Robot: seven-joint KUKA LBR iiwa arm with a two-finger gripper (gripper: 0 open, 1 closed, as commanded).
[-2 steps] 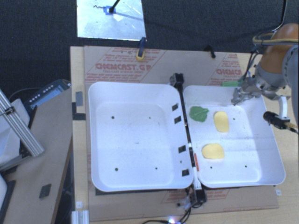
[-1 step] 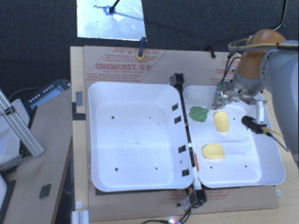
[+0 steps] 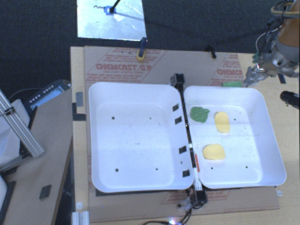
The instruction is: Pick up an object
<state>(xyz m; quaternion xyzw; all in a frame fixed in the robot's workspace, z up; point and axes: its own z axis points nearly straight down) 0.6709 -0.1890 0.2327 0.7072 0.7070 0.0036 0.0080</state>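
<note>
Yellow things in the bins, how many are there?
2. One yellow thing lies in the right bin, beside a green thing; the other yellow thing lies nearer the front.

The scene is evenly and fairly brightly lit from above, with a cool, slightly bluish cast. The two white bins (image 3: 136, 135) are close to overexposed, their floors washed out so that little surface texture shows, and only faint soft shading marks their inner walls. A reflective metal sheet (image 3: 111, 13) at the top catches strong glare. The dark carpet (image 3: 37, 32) around the surface (image 3: 154, 62) looks grainy with sensor noise. Shadows are weak and diffuse. The picture is low in resolution and mildly soft overall; the arm (image 3: 286, 36) at the right edge is slightly blurred.
</note>
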